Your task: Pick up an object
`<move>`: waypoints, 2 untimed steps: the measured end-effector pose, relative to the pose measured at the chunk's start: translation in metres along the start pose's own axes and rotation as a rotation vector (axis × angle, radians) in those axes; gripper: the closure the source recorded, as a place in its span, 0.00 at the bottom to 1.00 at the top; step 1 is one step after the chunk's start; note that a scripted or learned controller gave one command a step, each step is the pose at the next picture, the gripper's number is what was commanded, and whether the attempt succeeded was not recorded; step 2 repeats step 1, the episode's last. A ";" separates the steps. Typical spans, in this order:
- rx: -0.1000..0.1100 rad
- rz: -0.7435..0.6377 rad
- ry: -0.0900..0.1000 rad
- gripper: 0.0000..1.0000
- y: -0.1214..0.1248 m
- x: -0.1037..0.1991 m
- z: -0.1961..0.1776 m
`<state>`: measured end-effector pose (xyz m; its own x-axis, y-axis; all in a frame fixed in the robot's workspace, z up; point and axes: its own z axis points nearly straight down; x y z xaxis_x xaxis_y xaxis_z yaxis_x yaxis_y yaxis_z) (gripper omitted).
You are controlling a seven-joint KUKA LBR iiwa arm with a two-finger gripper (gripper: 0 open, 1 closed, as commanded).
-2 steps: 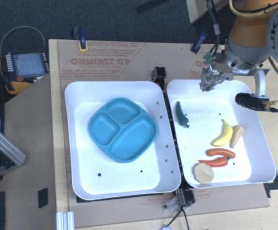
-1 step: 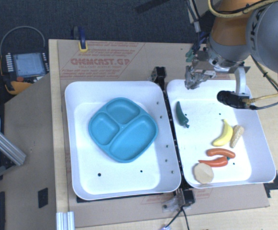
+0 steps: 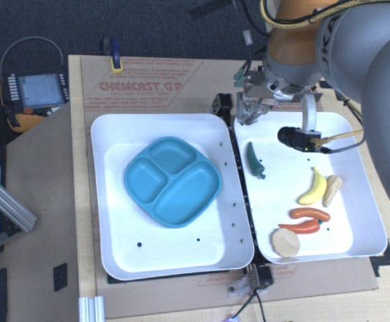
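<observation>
Two bins: side by side.
Left: blue tray.
Right: green pepper, banana.
Gripper: over far-left corner; grip state apparently unreadable.

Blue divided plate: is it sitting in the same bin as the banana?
No. The blue divided plate lies in the left bin, while the banana lies in the right bin.

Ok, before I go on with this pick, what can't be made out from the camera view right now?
- Gripper: small and dark against the far rim of the right bin; whether it holds anything is unreadable.
- Arm: cut off by the top and right edges, and it covers the bin's far right corner.
- Green item: too small to identify.
- Round tan piece: too small to name.
- Blue tray: underside hidden.
</observation>
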<state>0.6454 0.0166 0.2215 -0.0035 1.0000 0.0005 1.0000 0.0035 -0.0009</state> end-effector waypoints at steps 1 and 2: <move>-0.002 -0.003 0.001 1.00 0.004 0.059 0.009; -0.002 -0.003 0.001 1.00 0.004 0.059 0.009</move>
